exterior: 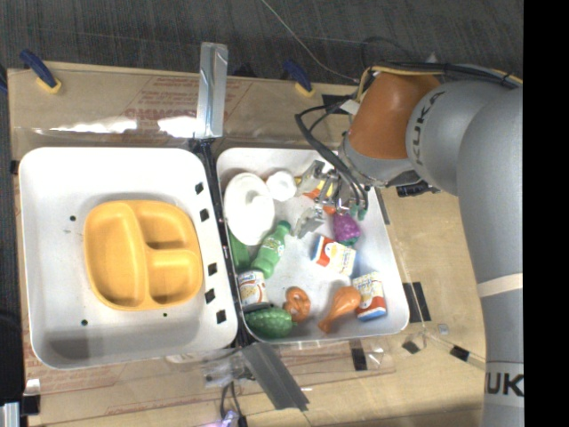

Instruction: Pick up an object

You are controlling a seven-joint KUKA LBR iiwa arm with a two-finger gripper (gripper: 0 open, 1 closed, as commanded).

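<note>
My gripper (322, 196) is low in the upper part of the right bin (396, 283), under the orange-banded wrist. It hangs among the objects there, beside a small white cup (281, 185) and just above-left of a purple grape bunch (347, 228). A white bowl (248, 205) lies to its left. A green bottle (270, 250) and a small white and orange carton (333, 254) lie just below it. Nothing can be made out as held.
Lower in the right bin lie a can (252, 287), a green vegetable (269, 323), a brown pastry (298, 302), a drumstick (340, 305) and another carton (371, 296). The left bin (44, 238) holds a yellow divided tray (142, 252).
</note>
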